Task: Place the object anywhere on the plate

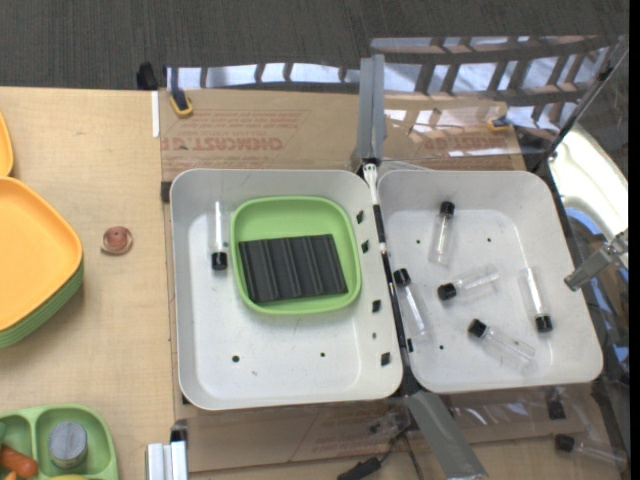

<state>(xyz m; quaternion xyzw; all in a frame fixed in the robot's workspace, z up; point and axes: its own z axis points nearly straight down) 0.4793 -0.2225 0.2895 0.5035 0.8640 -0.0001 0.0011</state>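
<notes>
At nine o'clock, the left bin (280,358) holds a green plate (295,208) bearing a black pad (290,268), with one vial (218,238) beside it; the right bin (500,238) holds five vials (465,286).

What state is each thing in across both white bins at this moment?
Green square plastic plate: flat in the left bin, carrying a black ribbed rectangular mat.
Clear black-capped vial left of the plate: lying on the bin floor, off the plate.
Five clear black-capped vials in the right bin: all lying down, scattered, caps on.
Claw: at the right bin's right edge, apart from every vial.
</notes>
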